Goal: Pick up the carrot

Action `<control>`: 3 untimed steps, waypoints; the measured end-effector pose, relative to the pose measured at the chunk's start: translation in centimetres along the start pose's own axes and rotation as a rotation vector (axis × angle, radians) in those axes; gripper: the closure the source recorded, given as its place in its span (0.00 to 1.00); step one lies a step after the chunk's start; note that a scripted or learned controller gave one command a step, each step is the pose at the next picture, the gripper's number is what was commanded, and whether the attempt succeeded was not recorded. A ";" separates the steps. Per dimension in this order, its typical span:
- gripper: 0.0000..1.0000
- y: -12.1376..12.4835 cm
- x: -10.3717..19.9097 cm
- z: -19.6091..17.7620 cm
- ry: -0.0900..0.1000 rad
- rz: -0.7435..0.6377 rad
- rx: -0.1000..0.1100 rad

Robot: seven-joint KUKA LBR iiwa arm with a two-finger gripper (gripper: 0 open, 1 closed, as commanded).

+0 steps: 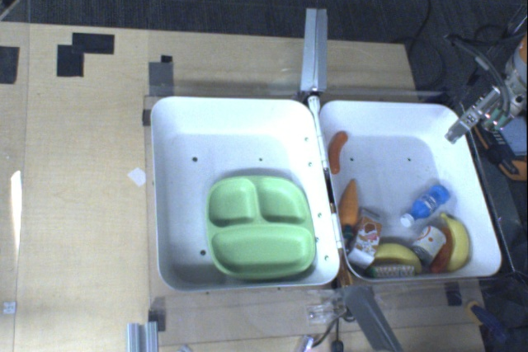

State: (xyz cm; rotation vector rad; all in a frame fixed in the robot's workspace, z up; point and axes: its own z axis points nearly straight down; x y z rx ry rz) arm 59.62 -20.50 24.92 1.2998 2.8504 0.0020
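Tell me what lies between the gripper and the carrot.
In the camera view, bare white bin floor separates the gripper from the carrot.

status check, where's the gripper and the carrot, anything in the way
Gripper at right bin's far right rim, holding nothing. Carrot against left wall of right bin, untouched. Hot dog just behind it, small carton crowding its near end.

You see a pale grey gripper (459,128) with slim metallic fingers. Behind it, dark cables trail along the arm (516,91).
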 end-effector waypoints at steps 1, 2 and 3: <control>1.00 3.9 5.4 1.4 0.001 -0.433 -0.001; 1.00 -2.3 1.8 -9.9 -0.004 -0.444 -0.002; 1.00 1.7 -1.4 0.4 -0.001 -0.665 -0.002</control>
